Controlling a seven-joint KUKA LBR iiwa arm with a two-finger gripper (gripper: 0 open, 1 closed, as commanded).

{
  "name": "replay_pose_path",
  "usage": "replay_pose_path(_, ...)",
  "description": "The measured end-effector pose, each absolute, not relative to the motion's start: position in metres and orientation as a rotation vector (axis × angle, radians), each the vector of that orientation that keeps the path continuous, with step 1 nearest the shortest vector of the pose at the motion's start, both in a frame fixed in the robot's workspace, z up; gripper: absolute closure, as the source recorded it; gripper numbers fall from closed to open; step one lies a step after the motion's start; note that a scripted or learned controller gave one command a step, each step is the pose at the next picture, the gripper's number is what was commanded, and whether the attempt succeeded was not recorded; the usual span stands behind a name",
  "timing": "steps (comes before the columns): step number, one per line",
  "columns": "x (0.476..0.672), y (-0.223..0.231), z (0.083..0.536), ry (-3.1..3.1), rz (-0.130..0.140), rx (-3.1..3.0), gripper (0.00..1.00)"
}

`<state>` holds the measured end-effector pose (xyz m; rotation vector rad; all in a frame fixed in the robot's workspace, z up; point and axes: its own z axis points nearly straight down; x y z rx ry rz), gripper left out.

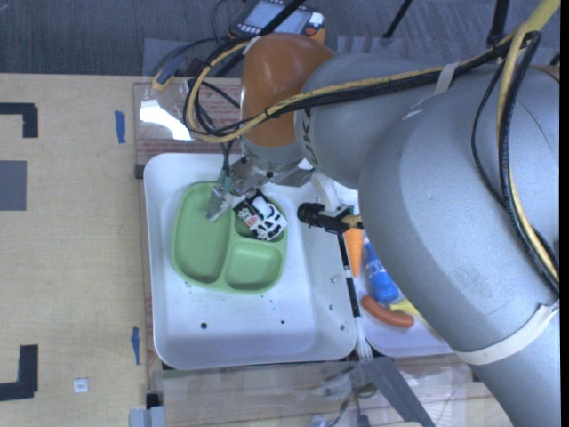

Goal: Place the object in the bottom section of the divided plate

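Over the green plate (203, 238) in the left bin (169, 310) hangs the claw (224, 194), its grip hidden; the black-and-white toy (260, 218) lies in the upper right section, so picking comes next, I judge.

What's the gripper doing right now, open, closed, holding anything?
Gripper: over the green divided plate, next to the black-and-white object. Open or closed cannot be told, and nothing is visibly held.
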<state>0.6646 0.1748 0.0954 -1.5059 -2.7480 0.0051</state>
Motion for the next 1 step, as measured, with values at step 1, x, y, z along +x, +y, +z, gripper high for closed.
replay_pose_path(1, 0.6685, 0.1901, 0.0914, -2.840, 0.072, -1.306, 0.00)
